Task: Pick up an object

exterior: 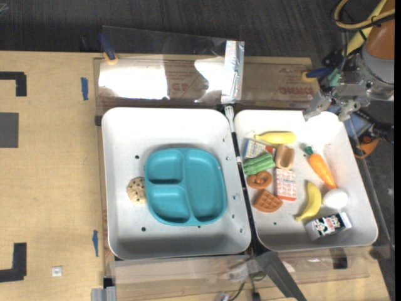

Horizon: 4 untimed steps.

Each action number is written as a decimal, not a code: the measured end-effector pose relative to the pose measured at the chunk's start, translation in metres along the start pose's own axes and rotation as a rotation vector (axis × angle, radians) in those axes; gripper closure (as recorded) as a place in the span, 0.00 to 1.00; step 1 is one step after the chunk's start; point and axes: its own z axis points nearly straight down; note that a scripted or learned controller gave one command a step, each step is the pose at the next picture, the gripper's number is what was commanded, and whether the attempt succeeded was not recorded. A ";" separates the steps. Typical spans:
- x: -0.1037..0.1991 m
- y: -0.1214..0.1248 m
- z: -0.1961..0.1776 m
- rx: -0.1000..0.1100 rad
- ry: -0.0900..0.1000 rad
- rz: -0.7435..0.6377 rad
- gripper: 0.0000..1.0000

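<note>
The right bin (360, 168) holds several toy foods: a carrot (321, 169), a banana (310, 201), a white egg (336, 199), a black-and-white milk carton (327, 225), a waffle (267, 202), a pretzel (259, 180), a green pickle (259, 163), a red-and-white box (286, 184) and a yellow piece (276, 137). My gripper (329, 112) hangs over the bin's far right corner, above and behind the carrot. Its fingers are spread open with nothing between them.
The left bin (119, 137) holds a teal divided plate (185, 185) and a cookie (136, 190) beside it. A clear plastic sheet (188, 74) stands behind the bins. Cables and yellow hose (360, 8) crowd the far right near the arm.
</note>
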 end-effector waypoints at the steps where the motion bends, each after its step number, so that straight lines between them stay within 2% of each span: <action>1: -0.019 -0.061 0.080 0.006 0.000 0.099 0.00; 2: -0.038 -0.046 0.162 -0.006 -0.001 0.034 0.00; 3: -0.039 -0.046 0.154 -0.006 -0.002 0.035 1.00; 4: 0.063 -0.069 0.036 -0.009 0.001 0.195 1.00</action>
